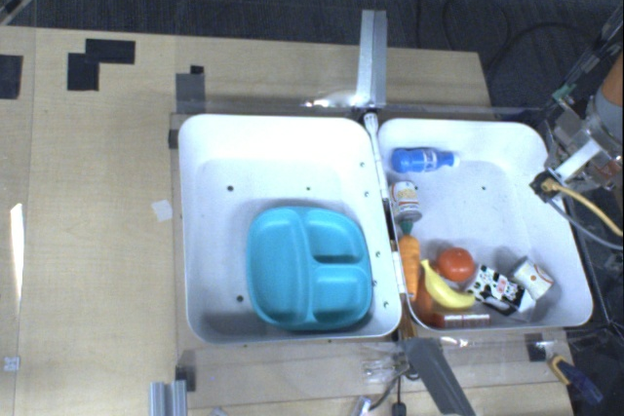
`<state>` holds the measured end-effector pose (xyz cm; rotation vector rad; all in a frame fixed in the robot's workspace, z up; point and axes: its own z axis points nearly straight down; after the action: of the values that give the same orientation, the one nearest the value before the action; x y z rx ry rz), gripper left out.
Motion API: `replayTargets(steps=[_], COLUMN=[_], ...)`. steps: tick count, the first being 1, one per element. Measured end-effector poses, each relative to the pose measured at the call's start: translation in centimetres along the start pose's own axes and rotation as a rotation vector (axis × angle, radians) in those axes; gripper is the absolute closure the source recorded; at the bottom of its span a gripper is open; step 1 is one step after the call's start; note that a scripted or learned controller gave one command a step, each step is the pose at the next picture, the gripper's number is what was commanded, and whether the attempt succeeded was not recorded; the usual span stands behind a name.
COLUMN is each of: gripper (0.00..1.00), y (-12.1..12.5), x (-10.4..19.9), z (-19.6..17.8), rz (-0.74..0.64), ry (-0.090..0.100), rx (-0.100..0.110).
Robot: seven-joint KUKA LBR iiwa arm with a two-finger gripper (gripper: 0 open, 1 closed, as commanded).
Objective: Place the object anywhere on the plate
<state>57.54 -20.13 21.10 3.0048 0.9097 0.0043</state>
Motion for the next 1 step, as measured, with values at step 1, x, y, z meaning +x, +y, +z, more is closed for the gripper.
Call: replayTargets(steps=[1], gripper=[1.0], y=[-6.79], x=[4.74], z=[-1.16], rz=[0.027], ry=[0.0], rx=[0.002])
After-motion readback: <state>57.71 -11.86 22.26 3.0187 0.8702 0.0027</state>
